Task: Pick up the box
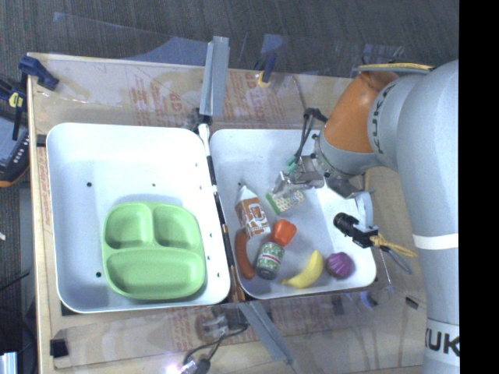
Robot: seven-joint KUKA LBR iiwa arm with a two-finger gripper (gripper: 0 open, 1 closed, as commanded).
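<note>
A small white and green box [285,200] lies tilted in the right bin [234,150], near its middle. My gripper [296,182] hangs directly over the box's upper right end and touches or nearly touches it; whether the box is gripped cannot be seen from above. A brown and white carton [251,215] lies just left of the small box, apart from the gripper.
The right bin also holds an orange pepper [283,231], a green can [270,259], a banana [306,269], a purple fruit [339,265] and a red sausage [243,254]. A green divided plate [153,249] lies in the left bin [78,154].
</note>
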